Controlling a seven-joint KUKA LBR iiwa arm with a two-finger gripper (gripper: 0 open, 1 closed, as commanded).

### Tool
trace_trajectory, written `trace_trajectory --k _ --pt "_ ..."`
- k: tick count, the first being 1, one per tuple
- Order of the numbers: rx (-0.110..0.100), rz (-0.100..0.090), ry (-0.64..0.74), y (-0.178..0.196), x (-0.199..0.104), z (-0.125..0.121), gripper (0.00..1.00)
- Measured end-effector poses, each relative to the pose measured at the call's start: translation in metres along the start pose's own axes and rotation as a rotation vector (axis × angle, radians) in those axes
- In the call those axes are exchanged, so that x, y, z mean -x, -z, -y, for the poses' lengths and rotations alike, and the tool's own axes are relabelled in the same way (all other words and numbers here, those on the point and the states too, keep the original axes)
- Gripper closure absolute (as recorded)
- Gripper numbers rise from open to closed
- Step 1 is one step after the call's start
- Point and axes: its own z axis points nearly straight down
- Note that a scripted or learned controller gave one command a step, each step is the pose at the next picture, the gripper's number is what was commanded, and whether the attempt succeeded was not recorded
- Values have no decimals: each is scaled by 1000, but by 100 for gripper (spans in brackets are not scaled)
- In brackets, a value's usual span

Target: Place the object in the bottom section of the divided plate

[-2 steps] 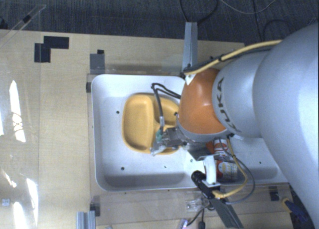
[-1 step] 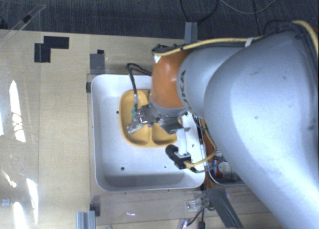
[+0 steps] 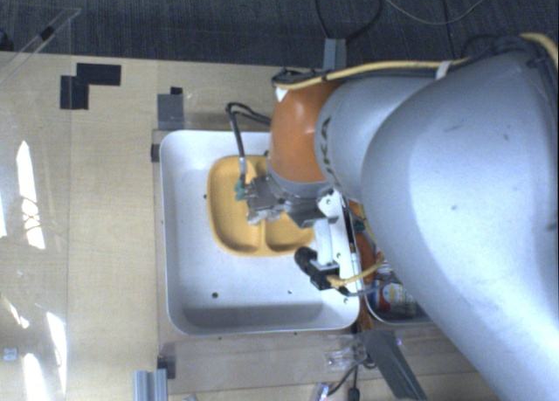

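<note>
The divided plate (image 3: 229, 216) was a yellow, shallow dish with raised ridges separating its sections. It lay in the left white bin (image 3: 188, 242), towards the bin's upper right area, and its right portion was covered by the arm's wrist. The object to be placed could not be identified: no separate item was visible on the exposed part of the plate or on the bare bin floor, and whatever lay under the wrist was hidden.

Handling judgement was therefore limited. If the object was small enough to be hidden beneath the wrist, it was probably light; its stiffness, surface grip and best pickup point could not be assessed. The plate itself looked like rigid moulded plastic, smooth and likely to slide on the bin floor if pushed sideways.

The gripper (image 3: 256, 207) hung directly over the plate, near the ridge between its sections, below the orange band (image 3: 293, 141) of the grey arm (image 3: 454, 181). Its opening, and whether it had hold of anything, could not be determined from this angle.

Cabling (image 3: 236, 124) ran from the wrist across the bin's upper edge. The second bin (image 3: 393, 299), at the right, held some colourful items largely hidden by the arm.
</note>
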Motion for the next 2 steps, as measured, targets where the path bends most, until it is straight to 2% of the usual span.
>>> trace_trajectory --k 1,2 --pt "-97 -38 84 -8 33 -34 100" --pt "-97 -34 81 -13 35 -32 0"
